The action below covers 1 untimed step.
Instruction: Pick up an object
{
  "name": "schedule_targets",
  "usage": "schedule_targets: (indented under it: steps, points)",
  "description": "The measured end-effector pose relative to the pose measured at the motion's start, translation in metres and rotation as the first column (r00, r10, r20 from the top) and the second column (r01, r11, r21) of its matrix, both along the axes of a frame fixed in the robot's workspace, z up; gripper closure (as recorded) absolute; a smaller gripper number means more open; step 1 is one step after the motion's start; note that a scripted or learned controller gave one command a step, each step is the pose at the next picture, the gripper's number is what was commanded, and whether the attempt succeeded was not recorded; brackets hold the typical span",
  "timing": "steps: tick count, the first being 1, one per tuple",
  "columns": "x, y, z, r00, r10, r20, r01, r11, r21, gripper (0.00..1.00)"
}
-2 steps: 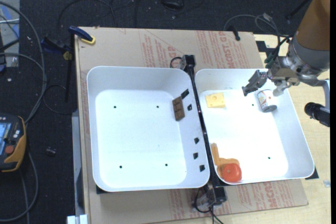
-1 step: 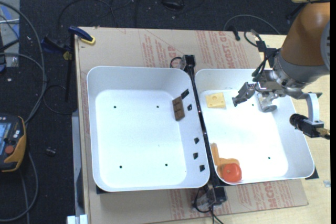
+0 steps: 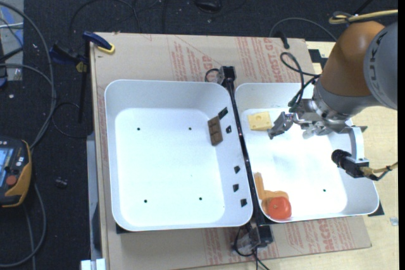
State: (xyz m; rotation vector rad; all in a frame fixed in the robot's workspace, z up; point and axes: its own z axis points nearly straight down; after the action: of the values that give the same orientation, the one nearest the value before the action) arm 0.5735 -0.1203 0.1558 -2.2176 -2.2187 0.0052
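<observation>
1. Arm (image 3: 361, 66), grey with orange band, enters from the right, wrist over the right bin (image 3: 316, 212).
2. Tool (image 3: 280, 128) sits above the upper left part of the right bin, pointing left toward the divider.
3. Tool state: cannot tell, too small and dark to read; nothing visibly gripped.
4. Yellow cheese-like block (image 3: 258, 121) lies in the right bin's upper left corner, just beside the tool tip, on its left. Touching or apart: cannot tell.
5. Red tomato-like ball (image 3: 278, 207) sits in the right bin's lower left corner, near the front rim.
6. Orange carrot-like piece (image 3: 264, 190) lies just above the red ball, touching or nearly so, along the left wall.
7. Left bin (image 3: 126, 110) holds a brown chocolate-like bar (image 3: 215, 131), tilted, near its right wall in the upper half.
8. Small dark flat piece (image 3: 222, 114) lies just above the brown bar, close to the same wall.
9. Both bins rest side by side on a cardboard sheet (image 3: 190, 54) with red print, on the tabletop.
10. Blue and yellow clamp (image 3: 98, 42) grips the cardboard's upper left corner.
11. Black cables (image 3: 209, 4) trail over the dark floor above the cardboard.
</observation>
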Motion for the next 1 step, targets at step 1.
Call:
schedule_targets:
  steps: [1]
  points:
    - [-0.0112,-0.0001,-0.0509,1.000,0.000,0.001,0.000,1.000,0.000,0.00]
